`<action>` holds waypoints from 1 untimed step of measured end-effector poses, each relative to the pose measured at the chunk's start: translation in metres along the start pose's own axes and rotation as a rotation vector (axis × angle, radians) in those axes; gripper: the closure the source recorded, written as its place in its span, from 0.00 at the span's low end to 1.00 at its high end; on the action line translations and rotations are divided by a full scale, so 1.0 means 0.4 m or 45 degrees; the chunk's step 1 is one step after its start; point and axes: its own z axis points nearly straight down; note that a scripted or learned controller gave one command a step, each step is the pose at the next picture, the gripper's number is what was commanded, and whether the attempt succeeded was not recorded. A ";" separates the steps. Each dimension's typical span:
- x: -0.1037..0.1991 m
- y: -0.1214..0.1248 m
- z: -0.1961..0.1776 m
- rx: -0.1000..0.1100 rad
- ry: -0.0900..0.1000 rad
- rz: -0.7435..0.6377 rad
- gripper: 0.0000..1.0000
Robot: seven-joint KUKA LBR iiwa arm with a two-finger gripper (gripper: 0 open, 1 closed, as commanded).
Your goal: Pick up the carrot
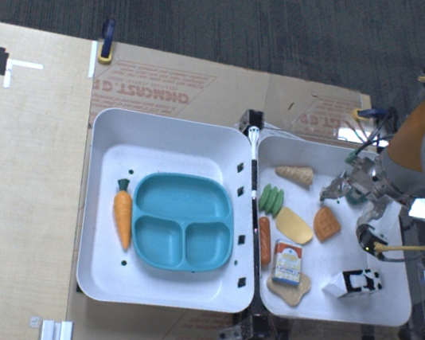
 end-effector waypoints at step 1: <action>-0.021 -0.090 0.002 0.005 0.002 -0.173 0.00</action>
